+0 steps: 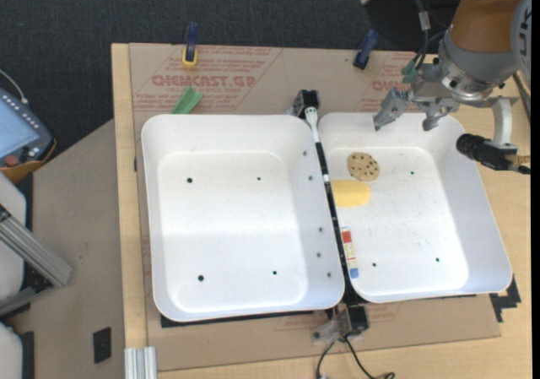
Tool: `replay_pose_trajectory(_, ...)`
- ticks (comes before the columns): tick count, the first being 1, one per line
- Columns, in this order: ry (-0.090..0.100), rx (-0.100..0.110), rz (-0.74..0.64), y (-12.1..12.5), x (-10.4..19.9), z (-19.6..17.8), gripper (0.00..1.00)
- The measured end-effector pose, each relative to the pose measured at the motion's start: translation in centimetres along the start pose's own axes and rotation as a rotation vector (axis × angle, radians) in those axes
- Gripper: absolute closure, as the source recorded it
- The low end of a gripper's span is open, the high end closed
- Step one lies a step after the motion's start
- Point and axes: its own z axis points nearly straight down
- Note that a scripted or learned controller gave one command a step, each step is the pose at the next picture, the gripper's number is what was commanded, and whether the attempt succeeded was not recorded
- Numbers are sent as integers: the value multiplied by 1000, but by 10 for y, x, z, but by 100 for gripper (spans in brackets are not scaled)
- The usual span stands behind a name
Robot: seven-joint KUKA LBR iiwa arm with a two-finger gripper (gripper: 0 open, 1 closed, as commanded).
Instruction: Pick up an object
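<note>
Cardboard-topped bench: right bin [472,225] holds cookie [364,166], yellow block [351,193], marker [348,252]; gripper [410,116] spread, grasping nothing.

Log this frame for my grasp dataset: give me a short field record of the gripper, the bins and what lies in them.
gripper: open, nothing between its fingers, over the far edge of the right bin
right bin: holds three things near its left wall
cookie: round, speckled, lying flat
yellow block: just in front of the cookie
small packet: red, white and blue, against the left wall
left bin: white, beside the right bin
</note>
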Motion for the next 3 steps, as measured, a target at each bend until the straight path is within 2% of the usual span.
replay_pose_trajectory(1,-7,-19,2,11,-34,-132,0)
replay_pose_trajectory(2,-10,-16,7,-6,-104,-238,0)
replay_pose_trajectory(3,-6,-12,6,-99,-124,-305,0)
